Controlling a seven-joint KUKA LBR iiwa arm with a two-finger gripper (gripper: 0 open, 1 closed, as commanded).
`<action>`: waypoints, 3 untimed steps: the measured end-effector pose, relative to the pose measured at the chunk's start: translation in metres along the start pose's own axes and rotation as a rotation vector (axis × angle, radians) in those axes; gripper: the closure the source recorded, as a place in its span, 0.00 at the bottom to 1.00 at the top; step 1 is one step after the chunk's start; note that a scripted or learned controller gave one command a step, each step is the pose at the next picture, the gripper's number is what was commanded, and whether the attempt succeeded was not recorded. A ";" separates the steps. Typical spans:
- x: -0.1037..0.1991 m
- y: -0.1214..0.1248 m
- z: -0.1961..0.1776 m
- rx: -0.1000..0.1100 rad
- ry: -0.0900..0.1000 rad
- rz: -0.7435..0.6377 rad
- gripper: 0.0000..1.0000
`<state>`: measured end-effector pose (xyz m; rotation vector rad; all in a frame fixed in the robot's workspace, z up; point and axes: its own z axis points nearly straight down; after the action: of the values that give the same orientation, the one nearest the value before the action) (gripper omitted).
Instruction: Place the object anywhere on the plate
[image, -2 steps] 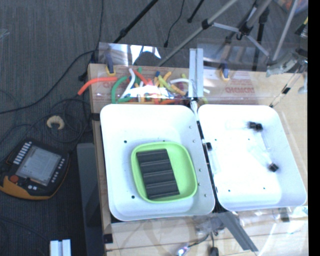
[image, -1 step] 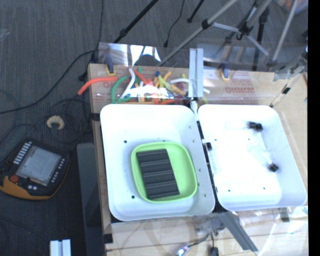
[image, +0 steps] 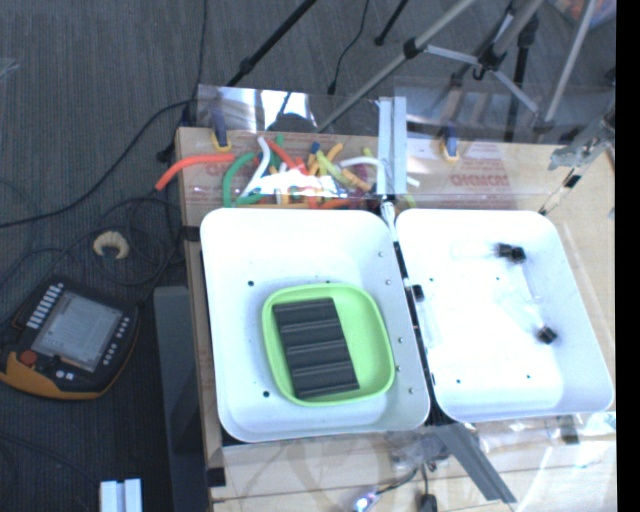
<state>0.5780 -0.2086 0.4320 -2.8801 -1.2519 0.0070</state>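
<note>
— Where is the thing to be placed?

— A dark grey ridged block (image: 315, 347) lies flat on the green plate (image: 375, 345), about in the middle, with its long side running from the far edge towards the near edge. Green rim shows all round it.

— And the plate?

— It sits in the left bin (image: 230, 300), towards the near side.

— What about the hand, how open is it?

— I cannot tell, neither how wide it stands nor whether it has hold of anything.

— Anything in the right bin (image: 470, 385)?

— Two small black pieces: one near the far corner (image: 511, 252), one further forward by the right wall (image: 546, 335). They lie well apart. There is something faint and pale between them, too unclear to name.

— Around the bins?

— A tangle of coloured tubes (image: 300, 170) lies on the worktop (image: 590, 200) behind the left bin. On the floor (image: 80, 100) to the left lie a control pad (image: 70, 340) with a screen and a small roll of tape (image: 110, 243).
</note>
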 end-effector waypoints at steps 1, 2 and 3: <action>0.031 0.045 0.000 -0.001 -0.003 0.049 0.00; 0.026 0.041 0.001 0.002 -0.001 0.226 0.00; 0.040 0.061 0.001 0.001 -0.001 0.325 0.00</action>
<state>0.6494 -0.2210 0.4311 -3.0450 -0.7692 0.0087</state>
